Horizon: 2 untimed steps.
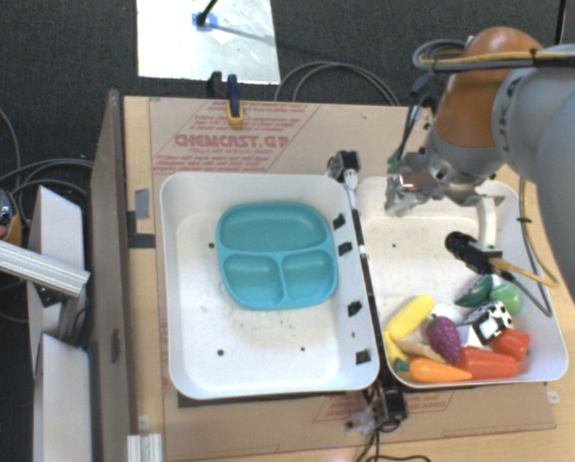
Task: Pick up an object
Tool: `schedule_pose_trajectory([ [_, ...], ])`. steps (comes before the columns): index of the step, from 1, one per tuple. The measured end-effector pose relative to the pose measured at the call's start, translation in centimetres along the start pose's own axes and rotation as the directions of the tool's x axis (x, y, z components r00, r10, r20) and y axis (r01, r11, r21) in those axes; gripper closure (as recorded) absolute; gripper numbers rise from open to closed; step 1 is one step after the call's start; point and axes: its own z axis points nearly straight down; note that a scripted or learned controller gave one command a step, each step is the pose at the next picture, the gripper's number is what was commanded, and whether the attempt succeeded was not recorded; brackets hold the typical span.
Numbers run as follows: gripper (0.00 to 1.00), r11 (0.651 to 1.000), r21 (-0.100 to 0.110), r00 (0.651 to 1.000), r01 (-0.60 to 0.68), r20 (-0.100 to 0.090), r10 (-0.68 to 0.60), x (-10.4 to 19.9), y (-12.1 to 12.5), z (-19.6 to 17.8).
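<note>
At the near right corner of the right bin [407, 258]: a heap of toy food, the pieces touching or overlapping.
- orange carrot [439, 372] nearest, lying along the front wall
- purple grapes [444, 338] just behind it, beside a red piece [507, 342]
- yellow corn-like piece [409, 314] on the heap's left edge, tilted
- small black-and-white toy [492, 323] and a green piece [499, 298] at the back of the heap

Handling (judgement): these are probably light, hollow, stiff plastic with smooth skin, so likely to slip or roll under a poor pinch. The yellow piece looks like the best candidate, since its left flank is free. It should be taken across the narrow width at mid-length. The grapes are bumpy and hemmed in, so a worse bet.

Left bin [191, 296]: holds a teal divided tray [273, 255] lying flat mid-bin.

Far end of the right bin: gripper [401, 195] sits over bare floor near the divider, well apart from the heap. Cannot tell whether it is open or closed; nothing is seen in its hold.
</note>
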Motion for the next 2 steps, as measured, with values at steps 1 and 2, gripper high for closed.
schedule_pose_trajectory([
  [1, 1.00, 1.000, 0.013, 1.000, -0.013, 0.002, 0.013, -0.2, -2.2, -1.7],
  [2, 1.00, 1.000, 0.010, 1.000, -0.009, 0.002, 0.009, 1.5, 2.3, 0.3],
])
